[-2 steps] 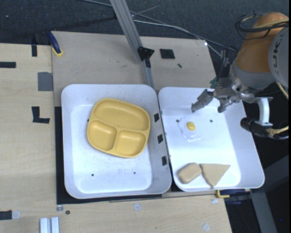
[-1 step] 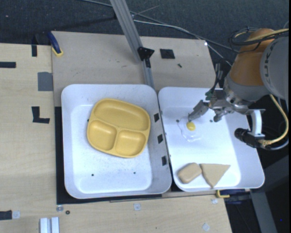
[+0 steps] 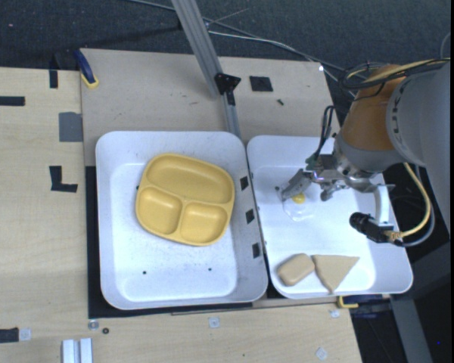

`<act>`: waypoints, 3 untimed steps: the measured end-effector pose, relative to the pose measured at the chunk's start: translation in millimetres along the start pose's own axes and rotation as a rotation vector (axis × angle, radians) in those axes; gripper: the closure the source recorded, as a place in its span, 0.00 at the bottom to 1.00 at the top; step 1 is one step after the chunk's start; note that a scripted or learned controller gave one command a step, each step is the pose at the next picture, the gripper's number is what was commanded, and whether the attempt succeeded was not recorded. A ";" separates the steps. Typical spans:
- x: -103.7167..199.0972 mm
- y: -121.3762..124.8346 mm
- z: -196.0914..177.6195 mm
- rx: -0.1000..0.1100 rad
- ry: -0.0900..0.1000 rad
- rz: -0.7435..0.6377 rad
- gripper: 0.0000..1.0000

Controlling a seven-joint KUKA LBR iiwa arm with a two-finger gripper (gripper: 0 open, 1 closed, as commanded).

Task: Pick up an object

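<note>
In the camera view, 2 shallow white bins sit side by side on the wooden bench. The left bin (image 3: 113,278) holds a yellow divided tray (image 3: 185,199) with 3 compartments, lying a little tilted toward the bin's upper half.

The grey arm (image 3: 424,119), with its orange band (image 3: 367,123), reaches in from the right and hangs over the upper part of the right bin (image 3: 393,278). Its gripper (image 3: 299,191) points left and down over the bin floor, with its tips low near the white surface. A small yellow object (image 3: 298,198) shows right at the fingertips, touching or just under them; it is too small to tell what it is. Whether it sits between the fingers or only lies beneath them cannot be told, so the gripper's state cannot be told from this angle.

Well apart from the gripper, near the front edge of the right bin, lie 2 tan pieces that touch one another: a rounded tan piece (image 3: 294,268) on the left and a wedge-shaped tan piece (image 3: 334,269) on the right. Both rest flat on the bin floor, nearer the camera than the gripper.

A grey pole (image 3: 200,36) slants down from the top to the gap between the 2 bins.
</note>
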State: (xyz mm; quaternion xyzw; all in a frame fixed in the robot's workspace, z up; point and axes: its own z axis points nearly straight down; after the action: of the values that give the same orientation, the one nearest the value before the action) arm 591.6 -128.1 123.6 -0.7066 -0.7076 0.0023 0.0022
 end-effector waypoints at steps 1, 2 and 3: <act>-0.1 1.0 38.9 -0.008 -0.002 0.000 0.00; -2.3 3.4 23.7 -0.017 -0.007 0.001 1.00; 3.2 -4.9 -30.3 -0.009 0.000 0.000 1.00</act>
State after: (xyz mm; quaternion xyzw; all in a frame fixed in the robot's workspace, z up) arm 586.9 -124.9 154.0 -0.7065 -0.7077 -0.0010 -0.0009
